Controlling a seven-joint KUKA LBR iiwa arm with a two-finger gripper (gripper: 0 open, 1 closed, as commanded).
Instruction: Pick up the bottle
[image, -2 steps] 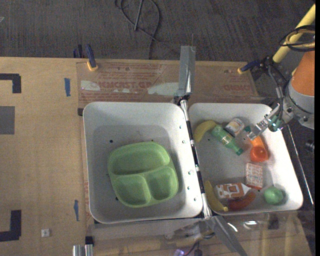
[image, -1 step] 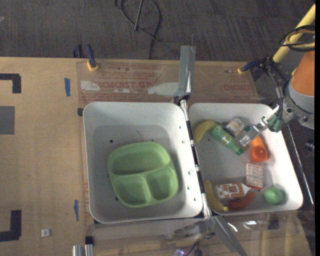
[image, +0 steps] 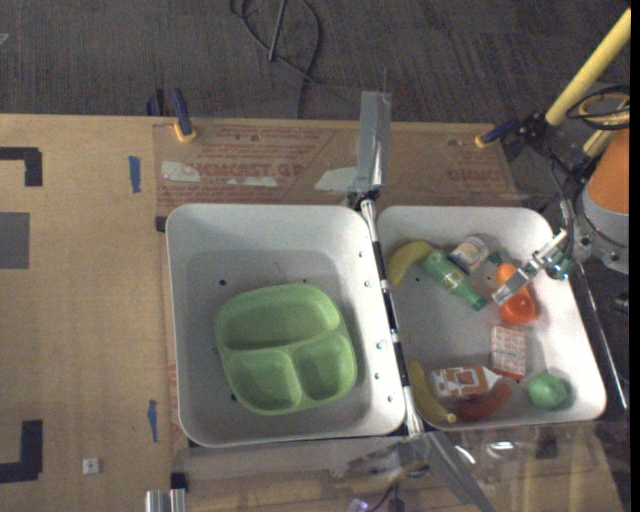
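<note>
Two white bins sit side by side. The left bin (image: 190, 300) holds one green divided plate (image: 285, 347). The right bin (image: 585, 385) holds one green bottle (image: 452, 280) lying slanted near its upper middle, two bananas, one (image: 405, 259) touching the bottle's end and one (image: 428, 392) at the lower left, one small can (image: 470, 251), one orange cup (image: 517, 309), one carton (image: 466, 380) and one green ball (image: 548, 390). The gripper (image: 518, 283) hovers just right of the bottle, its fingers apart around nothing

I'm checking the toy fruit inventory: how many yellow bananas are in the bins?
2. One yellow banana lies at the right bin's upper left, beside the green bottle. The other banana lies along its lower left edge, by the brown carton. Others could be hidden underneath.
</note>
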